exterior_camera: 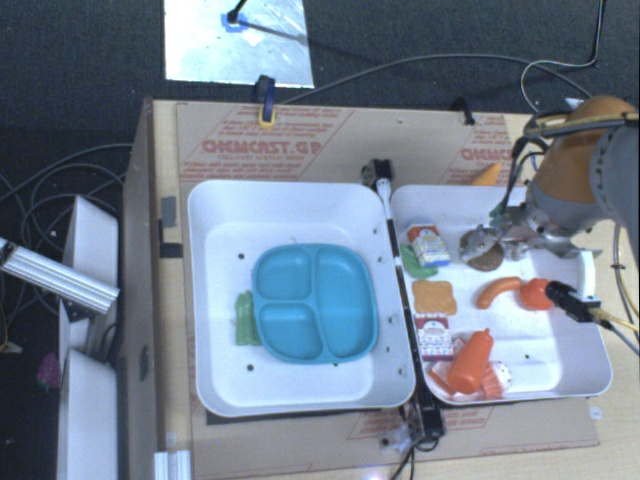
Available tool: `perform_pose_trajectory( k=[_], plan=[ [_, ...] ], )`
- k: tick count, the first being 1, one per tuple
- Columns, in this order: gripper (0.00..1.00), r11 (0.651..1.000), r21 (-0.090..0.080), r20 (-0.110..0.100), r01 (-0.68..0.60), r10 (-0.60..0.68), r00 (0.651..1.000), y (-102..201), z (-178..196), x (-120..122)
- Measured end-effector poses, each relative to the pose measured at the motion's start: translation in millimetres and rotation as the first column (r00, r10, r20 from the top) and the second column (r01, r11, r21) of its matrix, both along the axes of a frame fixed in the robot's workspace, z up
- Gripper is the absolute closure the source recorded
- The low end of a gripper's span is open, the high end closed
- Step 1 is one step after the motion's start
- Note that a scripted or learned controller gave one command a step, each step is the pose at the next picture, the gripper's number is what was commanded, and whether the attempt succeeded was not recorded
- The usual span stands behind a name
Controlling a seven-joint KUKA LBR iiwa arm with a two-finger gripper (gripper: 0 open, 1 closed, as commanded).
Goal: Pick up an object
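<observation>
1. The pincer point(487, 243) hangs low in the right bin point(590, 368); I cannot tell how wide it is.
2. A brown round thing point(486, 259) sits right under it.
3. It looks small, light and hard, I think; grab its sides.
4. The arm point(580, 168) reaches in behind it, bent down.

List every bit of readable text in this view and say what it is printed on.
"CHEMCAST GP": red print on the brown sheet behind the left bin, repeated at far right, partly hidden.
Small carton in the right bin: label too small to read.
Red-and-white packet: print blurred, unreadable.
</observation>
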State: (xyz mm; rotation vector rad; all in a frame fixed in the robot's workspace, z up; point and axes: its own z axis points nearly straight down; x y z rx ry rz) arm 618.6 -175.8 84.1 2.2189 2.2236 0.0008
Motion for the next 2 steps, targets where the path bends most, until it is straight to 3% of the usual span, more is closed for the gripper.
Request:
perform_pose_trajectory(
  k=[1,2],
  plan=[
    [0.00,1.000,-0.001,0.000,0.001,-0.001,1.000,-2.9,0.5,-27.9],
    [0.00,1.000,-0.002,0.003,-0.003,0.003,1.000,-4.4,1.2,50.4]
  ],
)
